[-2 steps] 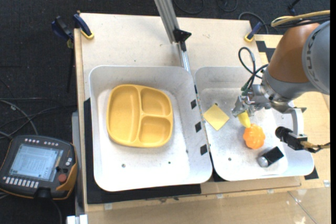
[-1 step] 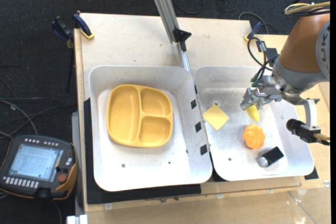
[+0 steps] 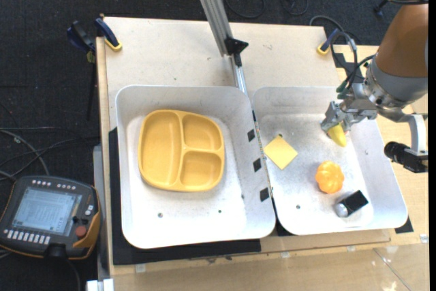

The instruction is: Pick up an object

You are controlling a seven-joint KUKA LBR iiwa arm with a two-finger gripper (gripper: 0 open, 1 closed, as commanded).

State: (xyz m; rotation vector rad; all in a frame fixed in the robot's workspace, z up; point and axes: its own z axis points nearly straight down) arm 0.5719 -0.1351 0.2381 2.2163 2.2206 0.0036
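We see the gripper [image 3: 336, 125] clenched on a small yellow banana-shaped piece [image 3: 338, 137]; it hangs just below the fingers, long axis roughly vertical.

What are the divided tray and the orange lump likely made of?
Divided tray: looks like moulded plastic, smooth and matte yellow, with rounded compartment ridges and soft highlights. Orange lump: probably plastic or rubber, slightly glossy, lobed like toy fruit; too small to be sure.

Glossy yellow plastic tray [image 3: 182, 149], matt white bins [image 3: 197, 225]
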